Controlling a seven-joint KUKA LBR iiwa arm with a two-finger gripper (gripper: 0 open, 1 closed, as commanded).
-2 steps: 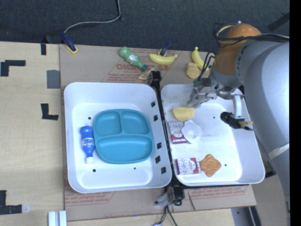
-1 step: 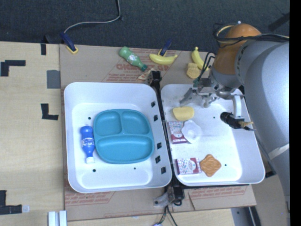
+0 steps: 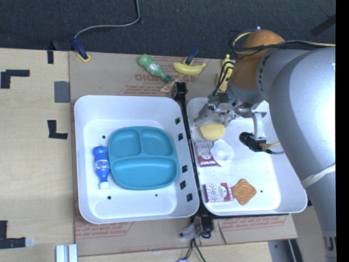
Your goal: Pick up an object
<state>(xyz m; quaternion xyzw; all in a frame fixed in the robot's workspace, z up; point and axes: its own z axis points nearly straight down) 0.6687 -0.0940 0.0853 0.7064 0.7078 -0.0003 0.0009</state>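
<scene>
Cardboard-topped bench (image 3: pixel 109 75) under two white bins (image 3: pixel 87 162), dark floor (image 3: pixel 163 4) beyond; jaws' state indiscernible.

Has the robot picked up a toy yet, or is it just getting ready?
Done: the arm has reached into the right bin, and its gripper sits just above the yellow lemon-shaped toy. In hand: nothing visibly; the toy lies on the bin floor. Left: closing on something and lifting it. The small packets and the brown cookie lie untouched.

Gripper (image 3: pixel 214 109) low in right bin (image 3: pixel 272 192), just above yellow lemon (image 3: pixel 212 131) at its 12 o'clock; blue tray (image 3: pixel 144 158), bottle (image 3: pixel 101 166) in left bin (image 3: pixel 87 113).
</scene>
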